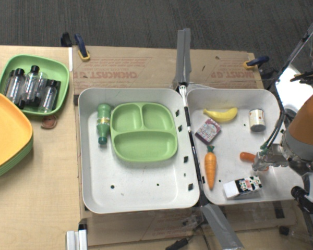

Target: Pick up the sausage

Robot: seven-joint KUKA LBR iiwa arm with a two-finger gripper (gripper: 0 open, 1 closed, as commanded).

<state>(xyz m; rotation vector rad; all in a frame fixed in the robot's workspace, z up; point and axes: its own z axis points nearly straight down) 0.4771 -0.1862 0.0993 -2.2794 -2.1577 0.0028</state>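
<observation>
Two white bins, gripper low beside the sausage

Two bins side by side on the bench. Left bin (94, 191): green divided plate (144, 131) lying flat near the far side, green bottle (103, 123) lying just beside the plate's left edge, lengthwise along it.

Right bin (227, 99): yellow banana (220, 113) near the far wall; small white can (256, 120) upright to the banana's right; purple packet (207, 130) tilted, just below the banana; carrot (211, 166) lying lengthwise near the left wall, green top pointing away from the camera; small milk carton (243, 186) on its side near the front edge.

Sausage (247, 156), orange-red, lying on the floor of the right bin, right of the carrot and above the carton. Only its left end exposed; right end hidden behind the gripper.

Gripper (263, 160) reaching in from the right, down close to the bin floor, at the sausage's right end. Contact with the sausage not resolvable. Finger spread not readable at this angle: cannot tell wide from narrow. Orange band (305, 126) of the arm above and to the right, partly cut by the frame edge.

Outside the bins, left of bench: green tray (60, 74) holding several dark-capped bottles (32, 89); stack of orange plates (8, 139) at the left edge. Cardboard sheet (125, 69) beyond the bins, clamps at its corners.
</observation>
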